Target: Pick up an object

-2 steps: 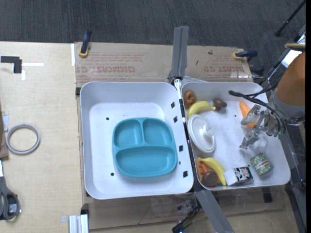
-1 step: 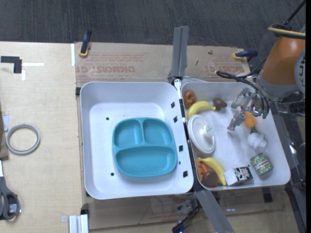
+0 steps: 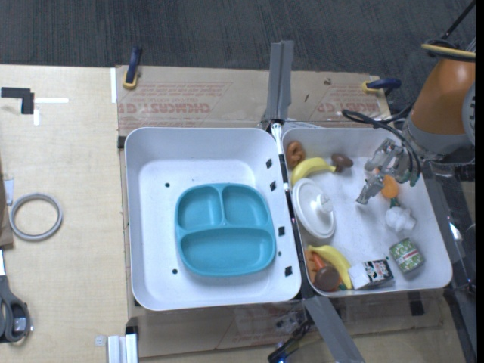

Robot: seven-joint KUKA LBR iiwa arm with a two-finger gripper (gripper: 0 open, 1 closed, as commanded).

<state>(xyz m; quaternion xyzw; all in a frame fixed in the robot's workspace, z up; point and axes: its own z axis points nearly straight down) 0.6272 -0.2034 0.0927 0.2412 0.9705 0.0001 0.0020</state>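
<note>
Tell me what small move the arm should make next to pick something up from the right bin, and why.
Probably a short descent toward the bin floor. The gripper hangs in the right bin with nothing visibly between its fingers, and an orange object sits right beside it, a white object just below. Which one it would meet can't be told from this slanted view.
</note>
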